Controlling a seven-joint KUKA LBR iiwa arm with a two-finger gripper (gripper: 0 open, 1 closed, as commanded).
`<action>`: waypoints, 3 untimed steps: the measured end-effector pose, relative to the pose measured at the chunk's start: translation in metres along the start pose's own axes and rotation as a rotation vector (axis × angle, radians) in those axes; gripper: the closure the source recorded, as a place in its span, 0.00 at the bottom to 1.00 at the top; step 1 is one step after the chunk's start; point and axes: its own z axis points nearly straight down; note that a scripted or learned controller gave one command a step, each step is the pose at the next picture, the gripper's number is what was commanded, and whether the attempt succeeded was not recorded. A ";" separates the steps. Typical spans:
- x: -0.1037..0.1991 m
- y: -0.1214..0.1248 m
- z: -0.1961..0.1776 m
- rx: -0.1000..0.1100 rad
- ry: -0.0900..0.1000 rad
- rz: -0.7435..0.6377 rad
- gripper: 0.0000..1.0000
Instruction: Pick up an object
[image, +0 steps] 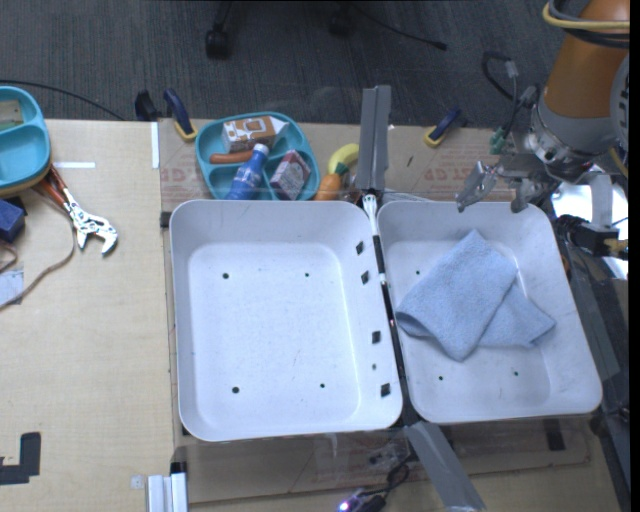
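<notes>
A wrench (88, 228) is seen far left of the left bin (200, 250), on the bench (90, 380), with a blue tray's edge (25, 140) behind it. Behind the left bin's far rim, a teal dish (212, 150) is seen, filled with small items, a blue bottle (245, 172) among them. No loose object is seen on the left bin's floor.

Just right of the left bin, across the shared divider, the right bin (570, 395) is placed. A folded blue-grey cloth (470, 295) is laid in it, near the middle and a little toward the far side; it is the one thing there to be picked.

Further right of the left bin, above the right bin's far rim, the gripper (497, 188) is held, with the grey and orange arm (585, 70) rising behind it. Two dark fingers are seen spread well apart, with nothing between them. The gripper is judged to be high and well apart from the cloth, beyond its far edge.

Several failures can be foreseen. If the gripper is lowered where it is, the bin's rim could be struck or bare floor closed on. If the cloth is met flat, the fingers could slide over it and no fold be pinched. If only the top layer is caught, the cloth could unfold, drag, and slip free when lifted.
</notes>
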 end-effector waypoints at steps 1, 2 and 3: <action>-0.009 0.007 0.079 0.001 0.001 0.111 0.00; -0.095 0.005 0.038 -0.003 -0.001 0.208 0.00; -0.059 -0.045 0.152 -0.003 0.000 0.000 0.00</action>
